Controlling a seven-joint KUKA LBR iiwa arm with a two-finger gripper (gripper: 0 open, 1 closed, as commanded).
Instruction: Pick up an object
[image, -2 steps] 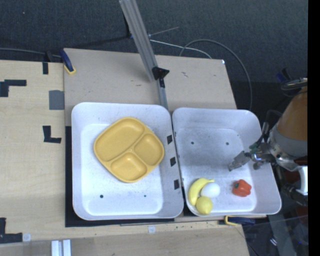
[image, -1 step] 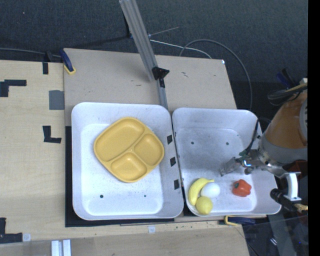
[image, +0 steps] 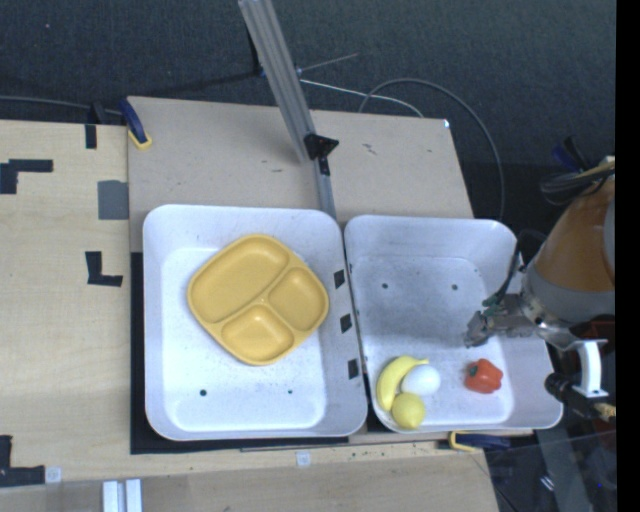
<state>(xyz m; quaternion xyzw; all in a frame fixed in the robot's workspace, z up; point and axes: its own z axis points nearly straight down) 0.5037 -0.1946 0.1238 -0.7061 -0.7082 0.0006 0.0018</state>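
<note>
Objects for picking lie mostly in the right bin; going from the left of the frame, the left shallow white plastic bin (image: 160, 300) holds one yellow three-compartment plastic tray (image: 258, 298), lying flat near its centre; the right shallow white plastic bin (image: 430, 240) holds, along its lower edge, one curved yellow toy banana (image: 394, 376), one white egg-shaped piece (image: 422, 380) touching it, one round yellow lemon-like fruit (image: 408, 409) just below them, and, further right, one small red pepper-like toy (image: 483, 376). That makes two bins, one tray and four small pieces. At the right of the frame the grey two-finger gripper (image: 484, 328) sits low in the right bin, just above the red toy; whether its fingers are spread or pressed together I cannot tell, and nothing is seen between them. The step looks like the approach; next, I judge, it must settle over the red toy and close on it.
</note>
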